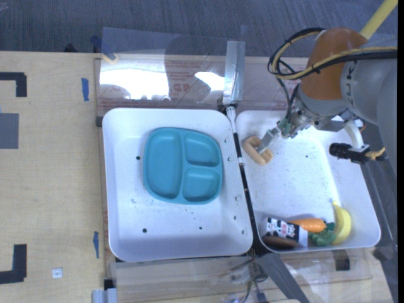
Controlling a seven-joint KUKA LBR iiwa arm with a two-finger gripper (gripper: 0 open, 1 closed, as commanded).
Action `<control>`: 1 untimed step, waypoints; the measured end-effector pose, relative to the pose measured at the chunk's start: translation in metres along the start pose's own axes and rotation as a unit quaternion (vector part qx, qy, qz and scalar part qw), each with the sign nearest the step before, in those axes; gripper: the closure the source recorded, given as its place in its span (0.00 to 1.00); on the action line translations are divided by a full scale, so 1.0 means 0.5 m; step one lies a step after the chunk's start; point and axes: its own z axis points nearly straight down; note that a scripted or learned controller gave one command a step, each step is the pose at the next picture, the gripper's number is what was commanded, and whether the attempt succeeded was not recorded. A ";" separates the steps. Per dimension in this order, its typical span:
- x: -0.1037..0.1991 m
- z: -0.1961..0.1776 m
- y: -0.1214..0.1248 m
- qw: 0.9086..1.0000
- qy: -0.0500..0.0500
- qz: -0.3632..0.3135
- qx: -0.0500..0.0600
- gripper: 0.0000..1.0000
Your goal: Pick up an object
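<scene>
Nearest the camera, along the front wall of the right white bin (353, 188), lie a small black-and-white carton (282, 230), an orange plastic carrot with a green top (311, 225) and a yellow plastic banana (341, 223), bunched together in the corner as if they slid there. Beside them, the left white bin (120, 169) holds a blue divided plastic plate (183, 165), lying flat. Farther back, my gripper (267, 141) reaches down at a slant to the tan wooden block (255, 150), near the right bin's back left corner. My fingertips sit against its upper edge; whether they have closed on it I cannot tell. I judge this block my target.
</scene>
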 end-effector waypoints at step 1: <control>0.008 -0.027 0.010 1.000 0.003 -0.004 -0.004 1.00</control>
